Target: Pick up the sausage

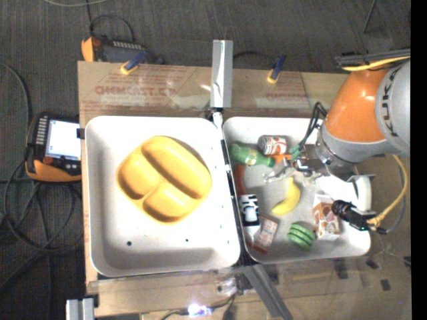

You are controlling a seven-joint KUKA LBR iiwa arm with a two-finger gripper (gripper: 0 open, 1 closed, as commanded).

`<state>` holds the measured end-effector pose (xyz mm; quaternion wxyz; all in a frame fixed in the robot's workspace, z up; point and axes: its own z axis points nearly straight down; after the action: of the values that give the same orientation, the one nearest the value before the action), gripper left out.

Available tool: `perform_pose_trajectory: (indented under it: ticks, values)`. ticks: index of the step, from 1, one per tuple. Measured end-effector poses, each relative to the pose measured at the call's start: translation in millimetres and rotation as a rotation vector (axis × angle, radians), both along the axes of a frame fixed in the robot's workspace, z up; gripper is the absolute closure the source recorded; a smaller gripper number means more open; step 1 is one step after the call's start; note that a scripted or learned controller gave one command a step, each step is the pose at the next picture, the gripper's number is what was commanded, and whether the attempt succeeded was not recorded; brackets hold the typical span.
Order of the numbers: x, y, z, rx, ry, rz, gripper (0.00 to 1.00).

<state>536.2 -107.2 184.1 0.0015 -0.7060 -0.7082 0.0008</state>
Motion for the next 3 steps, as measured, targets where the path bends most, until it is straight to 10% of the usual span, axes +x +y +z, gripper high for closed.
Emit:
perform_pose_trajectory:
  ticks: [1,2,3]
  values:
    - [27,3,-95,-0.003,-0.010,0.192,0.00]
    - [29,1,-85,-0.006,-0.015,0.190,1.00]
    - [-18,9,-83,0.000,-0.002,0.457,1.00]
